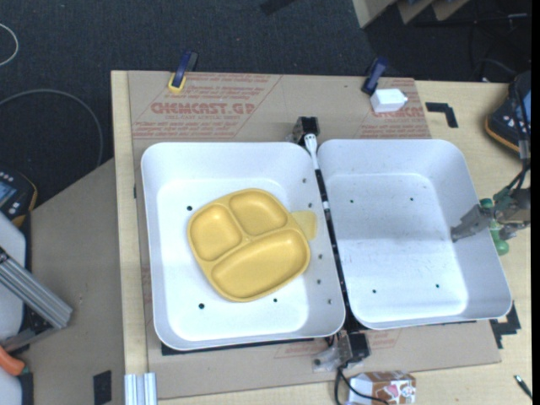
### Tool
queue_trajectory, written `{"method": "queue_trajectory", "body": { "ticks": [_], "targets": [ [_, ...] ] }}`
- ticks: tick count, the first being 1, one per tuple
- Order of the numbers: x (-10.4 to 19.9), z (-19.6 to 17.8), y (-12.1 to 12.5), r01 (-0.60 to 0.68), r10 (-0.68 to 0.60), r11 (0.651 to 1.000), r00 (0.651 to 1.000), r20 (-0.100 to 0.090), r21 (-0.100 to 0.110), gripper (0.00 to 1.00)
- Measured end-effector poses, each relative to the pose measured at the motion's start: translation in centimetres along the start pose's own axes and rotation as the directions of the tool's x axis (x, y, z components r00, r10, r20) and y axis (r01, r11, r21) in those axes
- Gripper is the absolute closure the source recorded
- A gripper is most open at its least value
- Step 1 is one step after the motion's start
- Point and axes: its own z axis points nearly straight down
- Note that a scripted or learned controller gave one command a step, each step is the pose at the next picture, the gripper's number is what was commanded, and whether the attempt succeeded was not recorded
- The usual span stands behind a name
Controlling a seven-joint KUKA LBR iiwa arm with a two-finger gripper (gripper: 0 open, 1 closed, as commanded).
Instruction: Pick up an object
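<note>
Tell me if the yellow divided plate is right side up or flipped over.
Right side up. The yellow plate lies flat in the left bin, its three hollow compartments facing the camera.

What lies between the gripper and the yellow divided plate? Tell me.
In the camera view: the bare floor of the right bin, then the two bins' adjoining rims. The gripper is at that bin's right wall; the yellow divided plate lies in the left bin.

Two shallow white bins are sitting side by side on the tabletop [253,108]: the left bin [169,310] and the right bin [447,163]. One yellow divided plate [247,244], with three compartments, is lying in the left bin. One gripper [472,223] is showing at the right bin's edge.
</note>
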Motion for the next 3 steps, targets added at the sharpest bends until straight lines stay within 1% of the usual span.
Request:
{"method": "queue_trajectory", "body": {
  "ticks": [1, 2, 3],
  "targets": [
    [7.1, -12.6, -0.6, 0.008, -0.008, 1.000, 1.000, 0.002, -0.014, 0.00],
    [19.3, -25.0, -0.7, 0.013, -0.013, 1.000, 1.000, -0.001, -0.015, 0.00],
    [18.6, -25.4, -0.7, 0.001, -0.001, 1.000, 1.000, 0.001, -0.006, 1.00]
  ]
}}
